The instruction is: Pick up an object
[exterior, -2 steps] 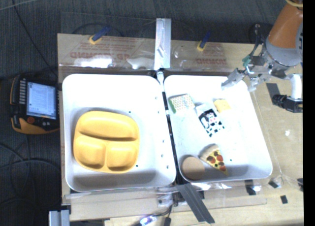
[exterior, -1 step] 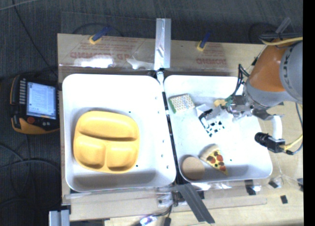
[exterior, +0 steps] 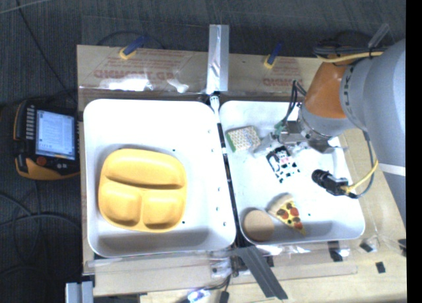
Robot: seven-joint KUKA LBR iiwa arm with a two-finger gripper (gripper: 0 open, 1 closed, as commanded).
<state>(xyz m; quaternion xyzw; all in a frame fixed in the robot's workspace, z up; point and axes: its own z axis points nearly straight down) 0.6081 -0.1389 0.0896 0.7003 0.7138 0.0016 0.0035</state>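
My gripper [exterior: 282, 162] hangs low over the middle of the right bin [exterior: 343, 163], reaching in from the right under the orange-banded wrist. A green and white patterned block [exterior: 242, 138] lies just to its left, near the bin's back left corner. A toy pizza slice [exterior: 289, 213] lies at the front of that bin, below the gripper and apart from it. Beside the slice, a brown rounded piece [exterior: 258, 224] rests against the front left wall. Nothing can be seen held in the gripper.
The left bin [exterior: 198, 117] holds a large yellow divided plate [exterior: 142, 188]. A metal divider post [exterior: 217, 57] stands behind the seam between the bins. A handheld screen unit [exterior: 46, 138] sits off the bench to the left.
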